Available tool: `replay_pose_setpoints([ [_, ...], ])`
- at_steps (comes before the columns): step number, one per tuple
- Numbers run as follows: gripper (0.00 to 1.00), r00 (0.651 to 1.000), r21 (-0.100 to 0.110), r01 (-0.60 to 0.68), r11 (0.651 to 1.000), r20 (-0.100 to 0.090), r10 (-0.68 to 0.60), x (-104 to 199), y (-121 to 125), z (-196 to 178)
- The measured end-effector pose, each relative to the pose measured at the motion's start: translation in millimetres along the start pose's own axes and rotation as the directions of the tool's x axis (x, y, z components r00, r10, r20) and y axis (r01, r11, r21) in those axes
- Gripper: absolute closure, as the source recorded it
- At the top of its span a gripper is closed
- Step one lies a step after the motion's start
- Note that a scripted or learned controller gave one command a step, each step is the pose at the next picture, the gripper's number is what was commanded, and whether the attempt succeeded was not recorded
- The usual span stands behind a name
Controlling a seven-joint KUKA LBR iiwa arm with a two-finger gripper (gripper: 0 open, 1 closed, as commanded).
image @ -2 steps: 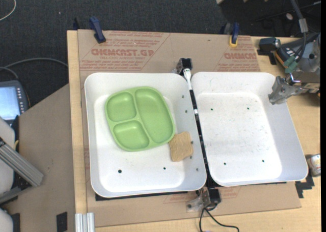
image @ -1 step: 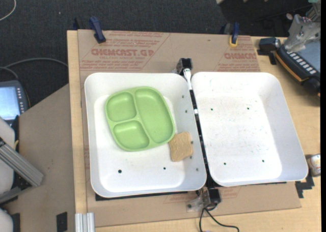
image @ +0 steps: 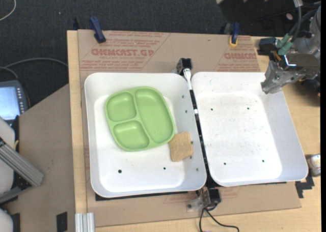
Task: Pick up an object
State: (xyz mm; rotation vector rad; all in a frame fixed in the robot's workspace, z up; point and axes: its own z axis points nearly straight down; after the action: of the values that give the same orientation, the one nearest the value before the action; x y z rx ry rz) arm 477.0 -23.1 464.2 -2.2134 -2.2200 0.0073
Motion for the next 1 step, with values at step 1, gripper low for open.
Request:
replay_pose_setpoints([
  [1, 1.0, 1.0, 0.0, 0.003, 1.0, 0.001, -0.003, 67.7, 2.5, 65.4],
])
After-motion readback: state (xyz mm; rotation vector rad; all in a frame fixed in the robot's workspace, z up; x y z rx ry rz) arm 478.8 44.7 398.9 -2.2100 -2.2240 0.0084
